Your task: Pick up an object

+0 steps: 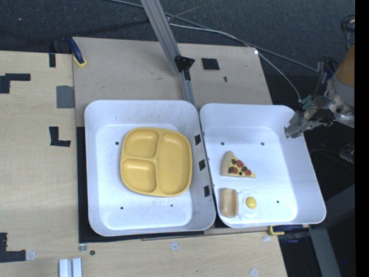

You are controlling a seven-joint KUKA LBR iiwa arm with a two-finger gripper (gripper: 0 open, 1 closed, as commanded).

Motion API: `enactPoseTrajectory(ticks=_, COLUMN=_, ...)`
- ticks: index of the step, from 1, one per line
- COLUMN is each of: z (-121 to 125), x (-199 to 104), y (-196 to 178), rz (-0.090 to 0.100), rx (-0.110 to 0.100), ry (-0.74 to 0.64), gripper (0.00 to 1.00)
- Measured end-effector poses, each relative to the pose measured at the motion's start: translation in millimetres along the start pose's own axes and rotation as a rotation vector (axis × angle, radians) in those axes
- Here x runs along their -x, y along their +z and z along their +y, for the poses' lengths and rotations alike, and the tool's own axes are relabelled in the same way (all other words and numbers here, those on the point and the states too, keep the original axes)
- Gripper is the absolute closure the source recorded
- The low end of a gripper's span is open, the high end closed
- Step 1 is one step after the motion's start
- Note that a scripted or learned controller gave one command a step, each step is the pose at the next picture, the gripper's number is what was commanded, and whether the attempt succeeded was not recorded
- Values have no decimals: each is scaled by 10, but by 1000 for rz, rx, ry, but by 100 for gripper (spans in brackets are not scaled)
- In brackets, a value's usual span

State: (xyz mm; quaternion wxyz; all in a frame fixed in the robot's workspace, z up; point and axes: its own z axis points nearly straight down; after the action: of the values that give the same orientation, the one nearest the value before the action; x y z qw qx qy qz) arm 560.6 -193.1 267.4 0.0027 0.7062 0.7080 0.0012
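The right bin (288, 154) holds a toy pizza slice (236, 165) near its middle, a tan bread-like piece (228, 202) at its front left and a fried egg toy (250, 203) beside that. My gripper (294, 128) hangs over the right bin's far right rim, well away from these objects. I see nothing between its fingers.
A yellow divided plate (155, 161) lies in the left bin (104, 154). A metal pole (164, 30) slants across the bench behind the bins. Cables run across the back. The arm's wrist (340, 94) stays at the right edge.
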Motion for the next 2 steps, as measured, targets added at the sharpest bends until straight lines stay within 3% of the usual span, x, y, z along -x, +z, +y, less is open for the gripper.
enactPoseTrajectory(ticks=2, z=-98, x=-936, y=119, rz=3, rx=-7, ry=-3, gripper=100)
